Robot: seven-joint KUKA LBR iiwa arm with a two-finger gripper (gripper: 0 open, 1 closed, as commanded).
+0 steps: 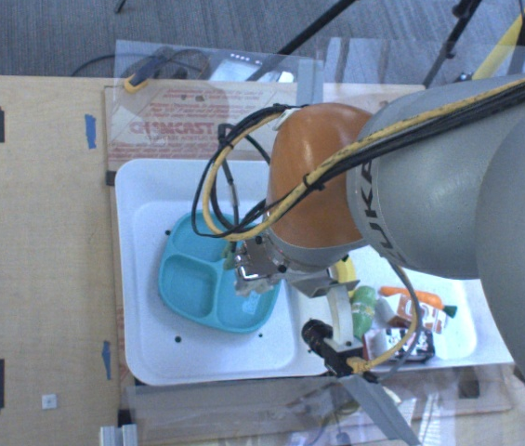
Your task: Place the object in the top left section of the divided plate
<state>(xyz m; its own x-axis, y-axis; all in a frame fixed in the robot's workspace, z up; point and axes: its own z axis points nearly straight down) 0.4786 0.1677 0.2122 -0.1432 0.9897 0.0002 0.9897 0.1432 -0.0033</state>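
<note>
Hovering over the turquoise divided plastic plate (208, 286) with the load unconfirmed

The metal two-finger pincer (248, 277) sits at the plate's three o'clock rim, under the grey arm with its orange band (313, 179); whether it is wide, narrow or carrying anything I cannot tell, since the wrist hides it. The plate lies in the left shallow white plastic bin (141, 249), and the target section at its ten o'clock looks bare. A green rounded toy (363, 307) and an orange carrot-like piece (411, 297) lie in the right bin at the pincer's four o'clock. The risk, as I judge it: a release from here would land in the wrong compartment or on the rim, and the looping yellow-and-black cable (214, 189) could snag the plate and drag it
</note>
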